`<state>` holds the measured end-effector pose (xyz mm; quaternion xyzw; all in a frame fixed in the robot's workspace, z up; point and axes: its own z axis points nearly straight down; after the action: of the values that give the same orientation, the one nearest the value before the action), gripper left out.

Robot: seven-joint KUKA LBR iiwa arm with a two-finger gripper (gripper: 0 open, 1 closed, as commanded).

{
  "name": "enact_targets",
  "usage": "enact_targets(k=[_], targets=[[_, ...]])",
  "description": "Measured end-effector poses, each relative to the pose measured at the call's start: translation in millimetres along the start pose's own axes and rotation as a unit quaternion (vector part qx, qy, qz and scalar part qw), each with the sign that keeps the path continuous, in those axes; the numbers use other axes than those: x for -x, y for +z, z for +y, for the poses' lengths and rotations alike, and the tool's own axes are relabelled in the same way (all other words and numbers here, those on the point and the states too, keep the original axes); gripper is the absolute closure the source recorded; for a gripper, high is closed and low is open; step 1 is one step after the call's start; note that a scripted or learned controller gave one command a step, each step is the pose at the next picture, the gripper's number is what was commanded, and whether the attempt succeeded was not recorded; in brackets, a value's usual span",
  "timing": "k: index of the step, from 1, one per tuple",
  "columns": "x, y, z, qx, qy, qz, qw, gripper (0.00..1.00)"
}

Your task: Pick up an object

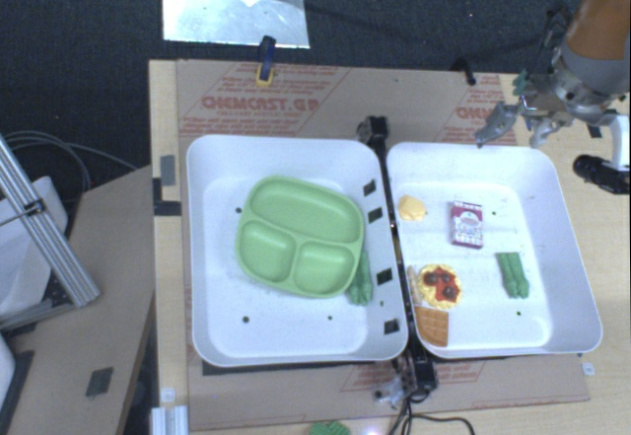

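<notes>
Arm: reaching in from the right, orange band above the wrist, hanging over the upper right corner of the right bin (567, 255).
Hand (515, 123): hovering at the far rim of the right bin, fingers spread apart, gripping nothing.
Right bin contents: lying well below the hand, all resting on the bin floor.
Yellow piece (412, 209): sitting near the bin's left wall, toward the top.
Red card packet (466, 224): lying near the middle, just right of the yellow piece.
Green toy vegetable (512, 274): lying to the lower right of the red packet, apart from it.
Toy pizza slice (437, 297): lying at the lower left, red and yellow topping above an orange crust.
Left bin (212, 186): holding a green divided plate (299, 237) tilted slightly, with a small green item (361, 283) touching its lower right edge.
Desk (325, 93): carrying both bins side by side on brown board.
</notes>
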<state>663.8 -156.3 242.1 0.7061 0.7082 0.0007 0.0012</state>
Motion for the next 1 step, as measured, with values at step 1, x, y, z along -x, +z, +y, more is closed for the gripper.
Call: enact_targets(k=[1], targets=[[23.9, 162.5, -47.1, -0.001, 0.004, 0.002, 1.0000, 0.00]])
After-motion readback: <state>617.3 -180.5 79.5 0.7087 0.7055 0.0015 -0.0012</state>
